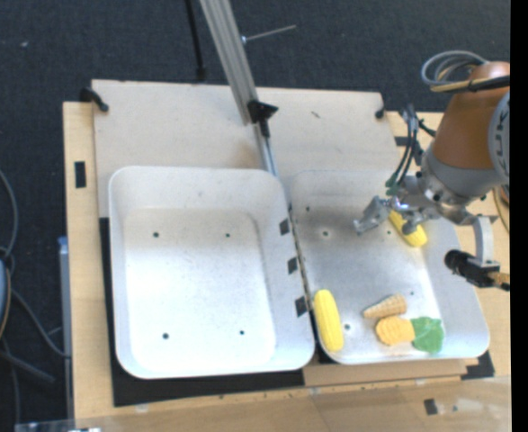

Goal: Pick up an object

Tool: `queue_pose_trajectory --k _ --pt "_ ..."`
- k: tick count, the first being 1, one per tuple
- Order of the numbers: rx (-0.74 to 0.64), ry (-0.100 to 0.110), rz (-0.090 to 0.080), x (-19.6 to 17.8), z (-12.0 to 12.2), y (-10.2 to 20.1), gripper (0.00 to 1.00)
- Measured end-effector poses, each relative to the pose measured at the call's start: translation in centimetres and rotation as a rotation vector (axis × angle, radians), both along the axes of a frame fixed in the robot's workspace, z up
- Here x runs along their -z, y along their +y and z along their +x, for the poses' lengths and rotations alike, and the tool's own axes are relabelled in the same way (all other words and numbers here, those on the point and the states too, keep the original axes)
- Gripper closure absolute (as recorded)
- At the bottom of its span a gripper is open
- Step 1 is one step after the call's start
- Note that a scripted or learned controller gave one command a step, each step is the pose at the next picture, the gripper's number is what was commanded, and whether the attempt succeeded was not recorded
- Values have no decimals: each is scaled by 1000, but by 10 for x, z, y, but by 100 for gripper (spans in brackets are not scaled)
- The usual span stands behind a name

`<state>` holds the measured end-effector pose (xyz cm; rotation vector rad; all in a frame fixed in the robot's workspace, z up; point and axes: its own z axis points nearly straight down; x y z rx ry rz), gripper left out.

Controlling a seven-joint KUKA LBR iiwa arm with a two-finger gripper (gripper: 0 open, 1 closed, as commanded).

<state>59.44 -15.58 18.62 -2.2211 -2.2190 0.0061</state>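
Four objects lie in the right bin (443,268): a yellow piece (414,233) just beside the gripper (391,216), a corn cob (327,320), a cone (384,309), and orange-green toy food (411,332). Jaws: cannot tell whether spread. Yellow piece probably light, smooth plastic; best gripped across its narrow middle.
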Motion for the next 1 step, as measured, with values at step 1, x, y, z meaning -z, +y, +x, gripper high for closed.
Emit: queue_pose_trajectory --k 1 --pt "2 0 0 59 5 4 0"
